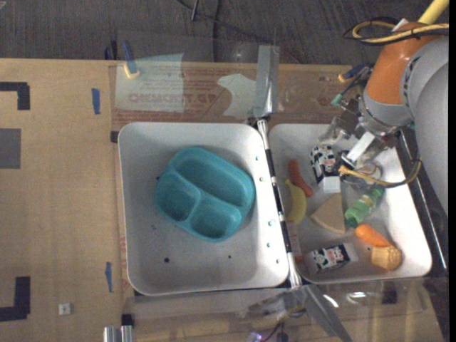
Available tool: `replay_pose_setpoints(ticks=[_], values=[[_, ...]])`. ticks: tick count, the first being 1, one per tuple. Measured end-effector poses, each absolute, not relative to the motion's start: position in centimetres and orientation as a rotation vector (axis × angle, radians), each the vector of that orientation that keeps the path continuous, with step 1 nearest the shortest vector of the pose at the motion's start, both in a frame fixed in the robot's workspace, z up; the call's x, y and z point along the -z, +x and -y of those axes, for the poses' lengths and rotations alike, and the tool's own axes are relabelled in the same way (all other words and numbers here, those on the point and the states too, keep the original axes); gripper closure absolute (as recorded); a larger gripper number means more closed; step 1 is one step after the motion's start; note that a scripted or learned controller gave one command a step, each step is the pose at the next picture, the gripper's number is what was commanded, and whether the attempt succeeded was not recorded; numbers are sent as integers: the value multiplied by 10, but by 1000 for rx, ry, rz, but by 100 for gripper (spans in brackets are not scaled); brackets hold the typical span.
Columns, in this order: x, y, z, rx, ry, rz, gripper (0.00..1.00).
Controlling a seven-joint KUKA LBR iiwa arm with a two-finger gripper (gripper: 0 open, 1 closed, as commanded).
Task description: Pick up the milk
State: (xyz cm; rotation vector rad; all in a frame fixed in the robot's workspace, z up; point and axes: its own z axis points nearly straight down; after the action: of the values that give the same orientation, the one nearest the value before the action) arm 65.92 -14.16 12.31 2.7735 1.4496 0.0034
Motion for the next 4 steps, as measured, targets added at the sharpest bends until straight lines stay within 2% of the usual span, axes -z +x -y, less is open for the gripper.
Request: replay_pose_setpoints(ticks=[1, 2, 3, 4], values=[[-90, 662, 168, 24, 2977, -1026, 0], [-89, 655, 92, -5, 2929, -1133, 0], [-90, 630, 102, -13, 3071, -661, 0], [-149, 563, 164, 9, 3112, -460, 0]])
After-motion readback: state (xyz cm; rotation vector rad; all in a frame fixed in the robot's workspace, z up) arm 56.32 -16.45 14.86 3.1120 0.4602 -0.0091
